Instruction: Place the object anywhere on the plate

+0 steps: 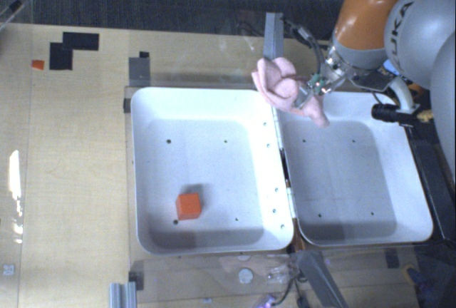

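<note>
**Hanging pink cloth at the tool, above the seam between the bins**

Dangling from the tool [311,94], a soft pink cloth [280,86] bunches in loose folds just left of the fingertips, with a narrower tail of it trailing down to the lower right of them. The cloth sits over the far rim where the left bin [206,108] and right bin [356,228] meet, and the tool is clamped on it, the fabric pinched between its fingers. The arm [399,14] above is smooth grey with a glossy orange band.

Both bins are shallow, white, rounded at the corners, with small dark dots across their floors. A small orange block [189,206], hard-edged and matte, lies on the left bin's floor near its front left corner, well apart from the cloth. The tabletop [71,178] is pale wood.
</note>
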